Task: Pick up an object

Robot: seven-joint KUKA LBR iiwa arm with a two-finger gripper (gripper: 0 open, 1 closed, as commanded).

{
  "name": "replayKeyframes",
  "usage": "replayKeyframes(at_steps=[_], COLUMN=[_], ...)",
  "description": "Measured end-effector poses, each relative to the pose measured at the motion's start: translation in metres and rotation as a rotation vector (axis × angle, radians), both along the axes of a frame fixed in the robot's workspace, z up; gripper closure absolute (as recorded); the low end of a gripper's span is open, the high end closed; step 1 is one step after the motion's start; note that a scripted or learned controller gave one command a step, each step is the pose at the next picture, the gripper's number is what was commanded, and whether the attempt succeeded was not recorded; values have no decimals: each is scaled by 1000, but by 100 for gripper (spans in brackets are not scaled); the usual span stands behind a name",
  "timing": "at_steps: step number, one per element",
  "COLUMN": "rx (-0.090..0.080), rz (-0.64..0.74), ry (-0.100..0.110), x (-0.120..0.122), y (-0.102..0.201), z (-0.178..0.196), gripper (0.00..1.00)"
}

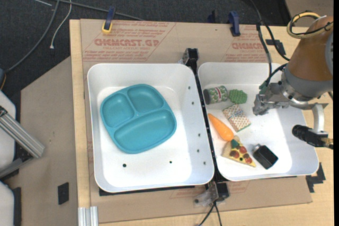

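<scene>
The right bin (296,166) holds several small things. A green-and-white can (215,95) lies on its side at the bin's far left, with a green bumpy toy (238,96) beside it. Below them lie a speckled tan block (236,117), an orange carrot (221,127), a toy pizza slice (238,152) and a black block (265,156). My gripper (262,104) hangs over the right bin's middle, right of the green toy and the speckled block, apart from both. I see nothing held in it.
The left bin (100,166) holds a blue divided plate (138,117). A black clamp (190,55) sits at the far end of the wall between the bins. The arm's grey body (310,74) covers the right bin's far right corner.
</scene>
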State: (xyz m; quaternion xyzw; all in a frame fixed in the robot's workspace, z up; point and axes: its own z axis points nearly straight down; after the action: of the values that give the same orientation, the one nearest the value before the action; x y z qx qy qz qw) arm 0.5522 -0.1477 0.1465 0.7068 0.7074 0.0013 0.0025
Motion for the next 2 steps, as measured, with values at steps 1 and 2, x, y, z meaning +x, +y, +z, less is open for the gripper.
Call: replayKeyframes(at_steps=[1, 2], rx=[0, 0], rz=[1, 1], ry=[-1, -2], x=[-1, -3], y=[6, 15], z=[46, 102], gripper=[100, 100])
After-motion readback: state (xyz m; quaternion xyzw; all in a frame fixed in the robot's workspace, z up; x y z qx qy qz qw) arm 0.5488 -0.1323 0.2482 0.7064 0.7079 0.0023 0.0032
